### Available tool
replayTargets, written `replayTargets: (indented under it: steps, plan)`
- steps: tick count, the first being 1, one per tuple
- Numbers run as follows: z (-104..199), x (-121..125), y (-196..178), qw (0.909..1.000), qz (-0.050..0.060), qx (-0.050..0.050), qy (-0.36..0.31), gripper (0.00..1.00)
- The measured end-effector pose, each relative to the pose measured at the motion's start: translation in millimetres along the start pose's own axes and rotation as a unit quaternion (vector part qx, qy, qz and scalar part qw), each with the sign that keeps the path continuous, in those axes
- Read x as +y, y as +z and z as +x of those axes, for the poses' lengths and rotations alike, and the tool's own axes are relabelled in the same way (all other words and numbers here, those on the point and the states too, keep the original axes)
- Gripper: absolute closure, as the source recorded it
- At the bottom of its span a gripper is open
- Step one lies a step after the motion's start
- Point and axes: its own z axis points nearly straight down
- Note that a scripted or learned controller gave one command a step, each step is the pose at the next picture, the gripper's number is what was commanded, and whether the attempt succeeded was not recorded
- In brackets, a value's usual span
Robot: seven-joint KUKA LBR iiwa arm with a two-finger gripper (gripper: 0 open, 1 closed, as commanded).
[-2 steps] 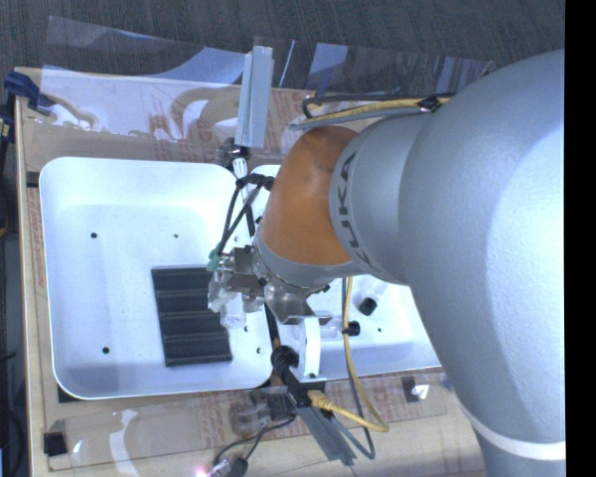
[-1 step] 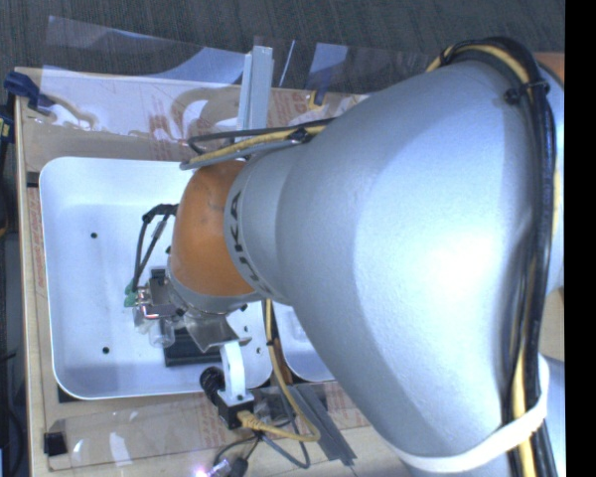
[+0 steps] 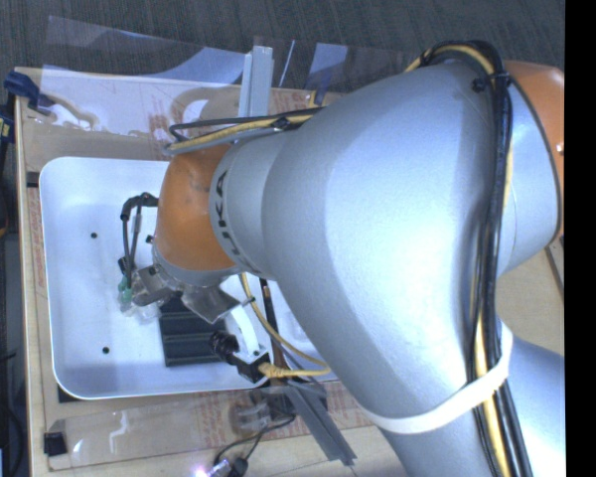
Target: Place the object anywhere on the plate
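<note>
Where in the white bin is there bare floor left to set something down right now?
Bare floor runs along the white bin's left wall and its top-left corner, up to the orange band. The lower middle is crowded: the hand and its black hardware sit there.

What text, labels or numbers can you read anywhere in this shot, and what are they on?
No text reads clearly.
Arm: dark marks on the grey shell beside the orange band may be lettering, too foreshortened to read.
Bench strip behind the white bin: brownish curls, no legible words.
Tool: no label to read.
</note>
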Motion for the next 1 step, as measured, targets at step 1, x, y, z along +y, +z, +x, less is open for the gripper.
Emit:
replayTargets:
  steps: [1]
  plan:
    - [-5.5, -42.8, -1.0, 0.9828, -0.005, 0.001, -0.184, 1.0]
